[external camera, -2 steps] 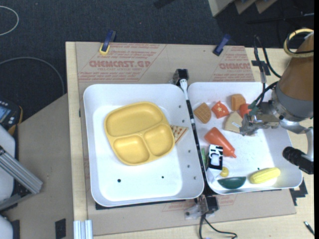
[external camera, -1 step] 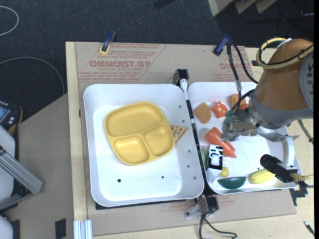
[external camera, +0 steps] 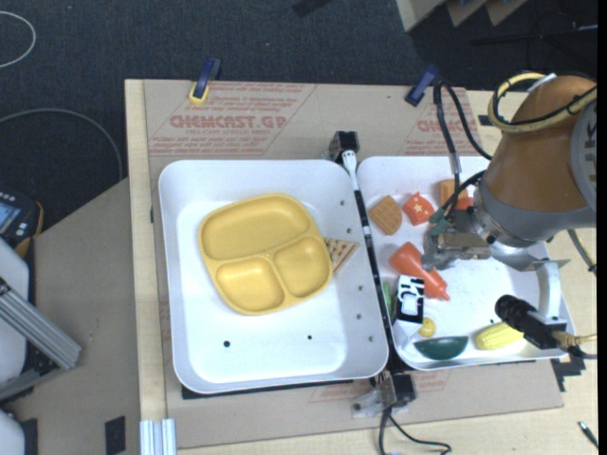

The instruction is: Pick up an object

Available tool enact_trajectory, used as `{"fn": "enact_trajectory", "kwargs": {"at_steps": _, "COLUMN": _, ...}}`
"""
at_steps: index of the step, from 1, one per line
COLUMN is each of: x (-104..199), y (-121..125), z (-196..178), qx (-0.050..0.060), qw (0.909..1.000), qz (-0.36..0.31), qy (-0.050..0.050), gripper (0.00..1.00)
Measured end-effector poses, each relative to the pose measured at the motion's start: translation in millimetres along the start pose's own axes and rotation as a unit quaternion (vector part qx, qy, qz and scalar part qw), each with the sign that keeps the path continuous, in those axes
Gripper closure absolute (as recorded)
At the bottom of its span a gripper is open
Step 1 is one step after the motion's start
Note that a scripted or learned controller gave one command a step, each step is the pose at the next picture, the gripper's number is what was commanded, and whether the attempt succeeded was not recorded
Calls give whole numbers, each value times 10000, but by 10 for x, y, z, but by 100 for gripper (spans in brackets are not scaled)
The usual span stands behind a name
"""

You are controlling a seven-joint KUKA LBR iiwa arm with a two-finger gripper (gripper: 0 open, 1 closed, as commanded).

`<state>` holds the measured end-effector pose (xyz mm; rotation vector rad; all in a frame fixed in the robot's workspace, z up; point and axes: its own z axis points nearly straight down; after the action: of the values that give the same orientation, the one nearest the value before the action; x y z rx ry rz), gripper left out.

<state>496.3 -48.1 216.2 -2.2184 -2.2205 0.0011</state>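
The end effector (external camera: pixel 446 246) hangs low in the right bin (external camera: pixel 531 282) just above the carrot (external camera: pixel 417 265), grip state impossible to tell, so next comes a clean close and lift.

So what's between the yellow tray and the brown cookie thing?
In the camera view, a small waffle-patterned piece beside the yellow tray, then the bins' rims, before the cookie.

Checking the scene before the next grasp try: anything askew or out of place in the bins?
One thing: a tan, crosshatched waffle-like piece in the left white bin sits wedged under the edge of the yellow three-compartment plate, partly hidden. The other small items lie loose in the right white bin, under the gripper. No spill or damage visible.
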Motion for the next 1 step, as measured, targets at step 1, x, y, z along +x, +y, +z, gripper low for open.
{"fn": "enact_trajectory", "kwargs": {"at_steps": 1, "x": -31, "y": -92, "z": -147, "qx": -19, "qw": 10000, "qz": 10, "qy": -6, "gripper": 100}}
